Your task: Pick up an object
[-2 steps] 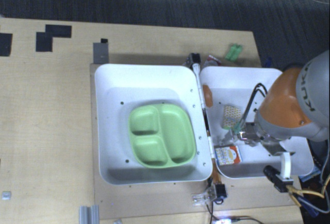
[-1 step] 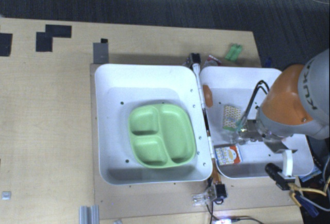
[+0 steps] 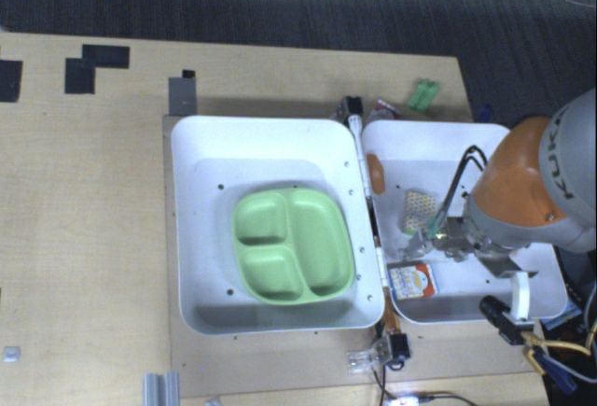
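Arm down in the right bin (image 3: 550,292), nothing lifted yet.
The gripper (image 3: 422,244) hovers low between a mesh-patterned packet (image 3: 419,206) and a small printed box (image 3: 411,280) by the near wall; whether it's wide or closed, I cannot tell, and no object shows in its grasp. The pick seems still ahead. An orange item (image 3: 376,174) lies by the divider, and a green 3-section tray (image 3: 293,244) sits in the left bin (image 3: 201,208), well apart.
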Controlling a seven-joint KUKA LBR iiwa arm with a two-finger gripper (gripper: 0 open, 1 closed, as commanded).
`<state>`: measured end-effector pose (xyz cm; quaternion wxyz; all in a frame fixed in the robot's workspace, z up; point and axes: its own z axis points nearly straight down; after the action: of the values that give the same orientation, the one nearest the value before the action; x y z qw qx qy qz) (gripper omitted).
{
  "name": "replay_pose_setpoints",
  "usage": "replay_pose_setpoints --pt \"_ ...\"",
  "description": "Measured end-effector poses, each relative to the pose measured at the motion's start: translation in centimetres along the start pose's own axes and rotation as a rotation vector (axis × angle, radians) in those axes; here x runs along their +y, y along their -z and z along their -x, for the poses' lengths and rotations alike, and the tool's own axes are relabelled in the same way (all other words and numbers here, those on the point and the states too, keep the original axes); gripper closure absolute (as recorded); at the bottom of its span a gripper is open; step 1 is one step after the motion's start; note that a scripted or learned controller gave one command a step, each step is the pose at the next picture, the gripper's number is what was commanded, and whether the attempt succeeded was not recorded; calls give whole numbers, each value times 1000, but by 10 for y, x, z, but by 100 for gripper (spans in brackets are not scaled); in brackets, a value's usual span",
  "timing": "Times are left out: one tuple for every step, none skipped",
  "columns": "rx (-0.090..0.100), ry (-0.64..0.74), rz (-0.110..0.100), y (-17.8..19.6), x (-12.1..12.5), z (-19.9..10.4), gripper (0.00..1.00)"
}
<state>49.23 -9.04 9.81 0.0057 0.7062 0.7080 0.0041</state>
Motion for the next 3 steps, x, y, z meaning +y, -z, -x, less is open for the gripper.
replay_pose_setpoints --pt "0 -3 -5 -11 -4 -3 0" --pt "0 -1 1 0 -1 -4 100" --pt "0 -1 0 0 -1 -4 0"
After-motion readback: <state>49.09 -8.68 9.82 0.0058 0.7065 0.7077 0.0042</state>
